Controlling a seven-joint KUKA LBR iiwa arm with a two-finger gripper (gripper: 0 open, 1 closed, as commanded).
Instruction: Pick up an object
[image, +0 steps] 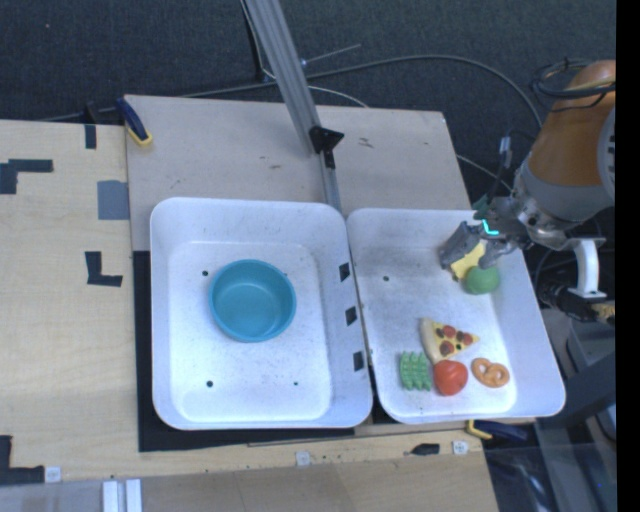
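In the right bin (520, 330), the gripper (470, 252) was positioned over a yellow piece (465, 262) beside a green ball (482, 281); finger state couldn't be told. Grasp phase judged; closing and lifting needed next.

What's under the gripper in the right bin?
Under the gripper sit a yellow piece and a green ball, close together in the right bin. The gripper covers most of the yellow piece, so its shape and whether it is gripped cannot be told.
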